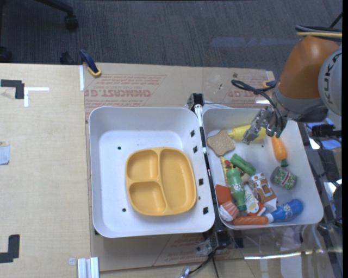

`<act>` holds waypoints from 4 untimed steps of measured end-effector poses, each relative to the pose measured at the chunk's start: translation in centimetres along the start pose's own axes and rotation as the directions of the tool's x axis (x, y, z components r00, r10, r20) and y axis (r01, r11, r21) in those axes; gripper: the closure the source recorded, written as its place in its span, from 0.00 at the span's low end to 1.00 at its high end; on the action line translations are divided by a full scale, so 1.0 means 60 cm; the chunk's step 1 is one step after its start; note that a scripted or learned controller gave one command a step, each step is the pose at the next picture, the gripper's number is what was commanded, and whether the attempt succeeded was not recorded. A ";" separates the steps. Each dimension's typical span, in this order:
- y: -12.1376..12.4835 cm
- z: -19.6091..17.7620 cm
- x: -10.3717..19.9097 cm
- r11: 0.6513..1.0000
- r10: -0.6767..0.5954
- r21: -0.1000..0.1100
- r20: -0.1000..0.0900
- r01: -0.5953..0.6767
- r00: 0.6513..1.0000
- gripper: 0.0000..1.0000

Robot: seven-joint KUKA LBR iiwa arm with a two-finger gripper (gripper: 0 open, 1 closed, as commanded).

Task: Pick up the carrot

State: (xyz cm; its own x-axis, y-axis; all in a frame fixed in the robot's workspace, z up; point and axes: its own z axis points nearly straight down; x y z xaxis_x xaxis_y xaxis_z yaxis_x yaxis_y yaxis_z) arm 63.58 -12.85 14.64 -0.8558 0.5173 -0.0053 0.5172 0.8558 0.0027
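Right bin (pixel 308 179) | carrot (pixel 279 148): small, orange, tapered | near gripper (pixel 262 126)

The arm (pixel 318 70) is cut off by the picture's right and top edges, so most of its grey body lies out of sight. The hand (pixel 262 126) is blurred, and whether its fingers stand apart or together cannot be told. It covers part of the yellow toy (pixel 238 132) just left of it. Below the hand, the heap of toy food (pixel 244 198) overlaps so closely that several pieces hide one another, and the print on the small carton (pixel 263 189) is too small to read. At the top left, an office chair's base (pixel 65 16) is cut by the edge.
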 end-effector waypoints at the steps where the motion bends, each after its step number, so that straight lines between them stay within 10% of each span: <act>1: -0.153 0.089 0.068 0.958 -0.288 0.001 -0.002 0.288 0.958 1.00; 2: -0.143 0.075 0.055 0.957 -0.289 -0.002 0.031 0.289 0.957 0.00; 3: -0.133 0.087 -0.083 0.992 -0.127 0.001 0.002 0.127 0.992 0.00; 4: -0.132 0.068 -0.086 0.992 -0.127 -0.001 0.011 0.127 0.992 1.00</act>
